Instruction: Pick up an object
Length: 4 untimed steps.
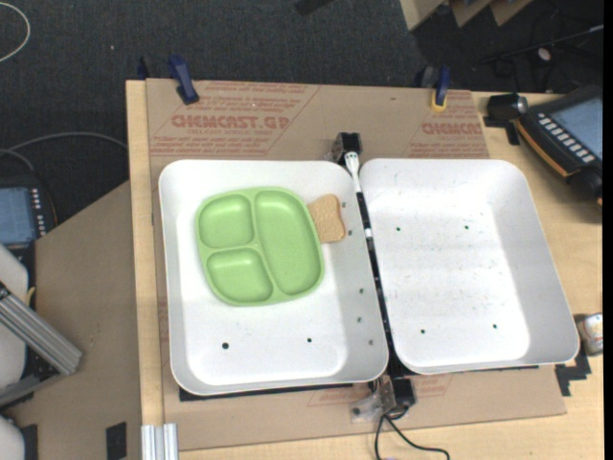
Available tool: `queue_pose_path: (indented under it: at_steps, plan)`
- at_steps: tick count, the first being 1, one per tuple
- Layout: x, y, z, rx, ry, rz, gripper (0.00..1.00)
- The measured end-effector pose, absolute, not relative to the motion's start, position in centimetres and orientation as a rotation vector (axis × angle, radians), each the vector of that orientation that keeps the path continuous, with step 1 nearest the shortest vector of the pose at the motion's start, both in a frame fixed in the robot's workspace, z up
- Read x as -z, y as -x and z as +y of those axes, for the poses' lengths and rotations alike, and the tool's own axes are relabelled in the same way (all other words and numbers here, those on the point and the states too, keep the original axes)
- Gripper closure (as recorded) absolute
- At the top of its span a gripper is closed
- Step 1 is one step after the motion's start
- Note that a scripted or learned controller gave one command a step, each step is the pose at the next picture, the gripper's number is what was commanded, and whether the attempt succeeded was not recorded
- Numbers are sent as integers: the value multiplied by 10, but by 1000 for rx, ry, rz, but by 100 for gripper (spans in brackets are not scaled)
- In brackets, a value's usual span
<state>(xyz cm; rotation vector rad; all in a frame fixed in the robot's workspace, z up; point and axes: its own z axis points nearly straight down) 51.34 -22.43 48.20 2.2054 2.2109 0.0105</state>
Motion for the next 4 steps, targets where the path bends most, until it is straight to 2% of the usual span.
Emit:
queue_pose_path:
  at_steps: [1,2,3,4]
  plan:
    - [-389,-477,-192,6,-2228,2229,100]
    - [-451,-494,-226,-4,-2215,2212,100]
    - [-374,-478,-192,5,-2225,2229,100]
    - [-447,-501,-226,-4,-2214,2212,100]
